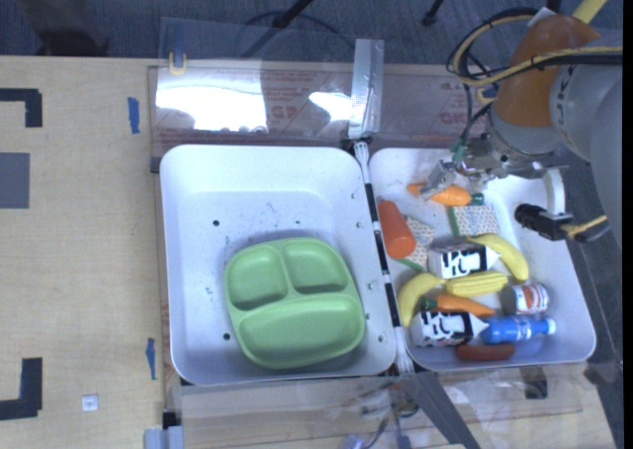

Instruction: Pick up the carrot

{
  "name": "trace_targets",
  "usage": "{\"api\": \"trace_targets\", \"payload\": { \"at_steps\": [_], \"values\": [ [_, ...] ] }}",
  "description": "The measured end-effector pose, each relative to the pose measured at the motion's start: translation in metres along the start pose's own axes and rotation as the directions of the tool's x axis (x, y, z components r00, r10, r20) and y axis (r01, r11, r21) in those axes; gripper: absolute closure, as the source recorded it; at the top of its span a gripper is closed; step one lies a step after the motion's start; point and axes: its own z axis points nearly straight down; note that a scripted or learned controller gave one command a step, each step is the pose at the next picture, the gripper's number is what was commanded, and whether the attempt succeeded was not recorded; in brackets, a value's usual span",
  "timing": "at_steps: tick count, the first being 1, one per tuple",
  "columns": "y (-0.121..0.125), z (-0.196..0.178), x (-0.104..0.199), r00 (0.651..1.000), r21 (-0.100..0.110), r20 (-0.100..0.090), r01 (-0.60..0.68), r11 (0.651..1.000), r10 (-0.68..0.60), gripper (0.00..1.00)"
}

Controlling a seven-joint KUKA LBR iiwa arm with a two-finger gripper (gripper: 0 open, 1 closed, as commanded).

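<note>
While the gripper [457,180] hangs over the right bin's [579,314] far end with a small carrot [453,196] between its fingers, you lift straight, clear of the clutter.

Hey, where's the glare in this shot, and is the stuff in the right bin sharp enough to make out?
Camera view: bright glare streaks the clear panel behind the left bin, washing out its surface. The green plate is evenly lit and casts a soft shadow. The right bin is softer: the piled items blur together, and the carrot by the gripper shows as a small orange smear.
</note>
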Motion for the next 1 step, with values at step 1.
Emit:
{"api": "trace_targets", "payload": {
  "at_steps": [1],
  "values": [
    [-0.0032, -0.0077, -0.0004, 1.0, 0.015, -0.002, 0.001, 1.0, -0.001, 1.0]
  ]
}}
